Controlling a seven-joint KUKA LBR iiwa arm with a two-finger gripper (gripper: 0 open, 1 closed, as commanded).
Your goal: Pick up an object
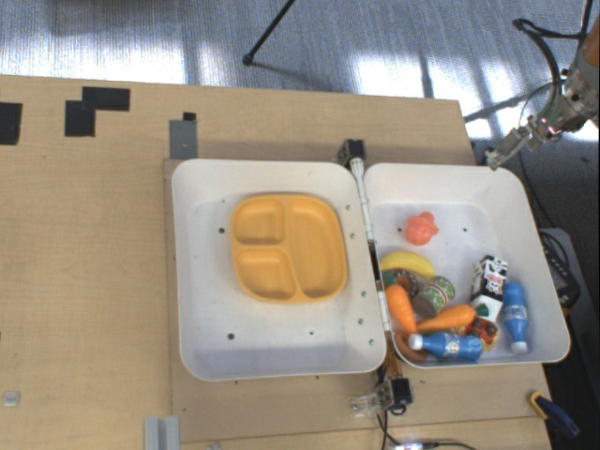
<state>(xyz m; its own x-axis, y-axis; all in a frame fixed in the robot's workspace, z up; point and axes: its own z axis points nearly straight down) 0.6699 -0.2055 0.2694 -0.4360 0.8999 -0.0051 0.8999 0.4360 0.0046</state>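
Your gripper hangs off the right bin's 1 o'clock corner; I cannot tell how it is set. The loose pink toy lies toward 12 o'clock. The carrots and bottles at 6 o'clock overlap, so a descent there risks snagging two things or slipping.

A wooden bench carries two white bins side by side, the left bin and the right bin. Black marks sit near the bench's far left corner. A grey bracket stands just beyond the left bin's far left corner.
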